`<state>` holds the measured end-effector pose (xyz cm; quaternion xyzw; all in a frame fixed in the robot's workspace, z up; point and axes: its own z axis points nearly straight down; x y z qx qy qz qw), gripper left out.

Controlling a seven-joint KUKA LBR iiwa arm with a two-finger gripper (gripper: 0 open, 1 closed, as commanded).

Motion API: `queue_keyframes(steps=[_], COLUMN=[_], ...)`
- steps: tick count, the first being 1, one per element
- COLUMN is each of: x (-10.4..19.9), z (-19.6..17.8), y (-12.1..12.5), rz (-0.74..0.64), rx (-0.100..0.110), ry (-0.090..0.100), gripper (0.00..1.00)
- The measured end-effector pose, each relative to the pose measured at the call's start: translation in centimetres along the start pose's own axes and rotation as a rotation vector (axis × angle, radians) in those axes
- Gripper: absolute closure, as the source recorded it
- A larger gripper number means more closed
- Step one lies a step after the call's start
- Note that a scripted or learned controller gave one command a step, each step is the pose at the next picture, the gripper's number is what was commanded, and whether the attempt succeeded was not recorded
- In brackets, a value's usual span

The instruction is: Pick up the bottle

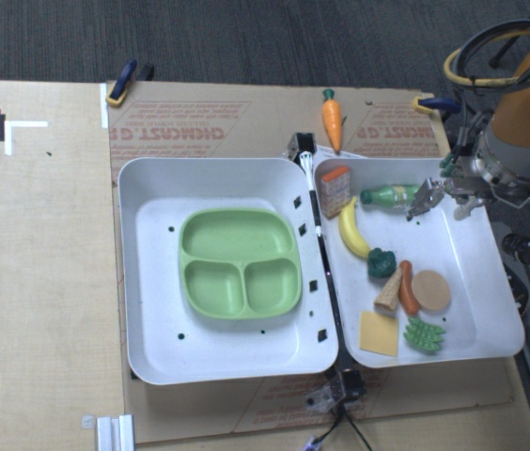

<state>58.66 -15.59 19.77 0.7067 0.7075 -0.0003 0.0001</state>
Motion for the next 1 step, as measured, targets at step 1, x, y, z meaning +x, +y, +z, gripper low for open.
queue_keyframes(steps=[1], x=[-0.04], z=[-0.96], y=[0.04], rz=[-0.001], rx=[-0.001], ry=[-0.001], gripper=[1.0])
